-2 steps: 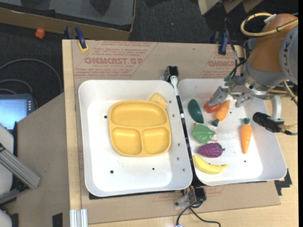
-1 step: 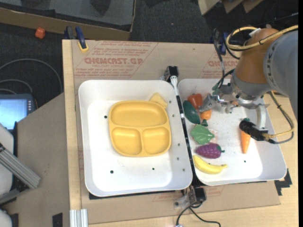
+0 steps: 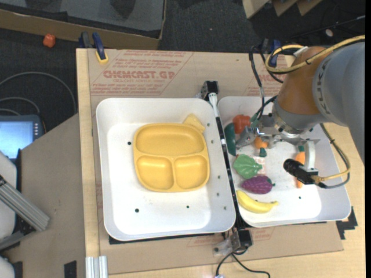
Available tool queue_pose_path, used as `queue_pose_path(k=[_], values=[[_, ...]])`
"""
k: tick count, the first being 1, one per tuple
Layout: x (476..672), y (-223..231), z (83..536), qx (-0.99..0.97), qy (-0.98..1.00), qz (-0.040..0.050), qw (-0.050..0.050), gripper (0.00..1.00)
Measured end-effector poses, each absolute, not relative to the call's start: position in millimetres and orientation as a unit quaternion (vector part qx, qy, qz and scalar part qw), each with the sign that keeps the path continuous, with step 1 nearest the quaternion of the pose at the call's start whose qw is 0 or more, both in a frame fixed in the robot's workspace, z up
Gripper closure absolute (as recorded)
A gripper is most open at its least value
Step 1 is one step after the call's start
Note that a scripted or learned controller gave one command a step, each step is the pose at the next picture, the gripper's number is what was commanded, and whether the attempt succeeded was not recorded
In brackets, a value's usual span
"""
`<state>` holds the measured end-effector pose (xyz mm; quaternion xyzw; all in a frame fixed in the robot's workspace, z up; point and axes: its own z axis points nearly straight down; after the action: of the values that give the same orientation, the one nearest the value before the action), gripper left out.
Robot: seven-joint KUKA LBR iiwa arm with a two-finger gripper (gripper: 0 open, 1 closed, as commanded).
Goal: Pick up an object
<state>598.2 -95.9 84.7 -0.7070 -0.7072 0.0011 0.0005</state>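
The right bin (image 3: 324, 207) holds several toy foods. A red tomato (image 3: 240, 121) and a dark green pepper (image 3: 230, 139) lie at its far left. A light green leafy piece (image 3: 247, 165), purple grapes (image 3: 257, 184) and a yellow banana (image 3: 255, 203) sit along the left side toward the front. An orange carrot (image 3: 299, 157) lies to the right, partly hidden by the arm. My gripper (image 3: 259, 139) hangs low over the bin's upper left, just right of the tomato and pepper, with a small orange piece (image 3: 262, 152) right under it.
A yellow divided plate (image 3: 171, 156) lies in the left bin (image 3: 116, 201), with a yellow scrap (image 3: 194, 121) at its far corner. The grey arm with its orange band (image 3: 301, 91) covers the right bin's far side. A black cable (image 3: 301, 171) loops over the bin's right half.
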Motion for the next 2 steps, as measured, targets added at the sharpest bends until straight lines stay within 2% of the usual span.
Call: queue_pose_path(k=[1,2], values=[[599.1,-96.7,95.1,-0.708,-0.707,0.0001,0.0,1.0],[610.0,-39.8,191.0,-0.705,-0.709,-0.0038,-0.003,1.0]])
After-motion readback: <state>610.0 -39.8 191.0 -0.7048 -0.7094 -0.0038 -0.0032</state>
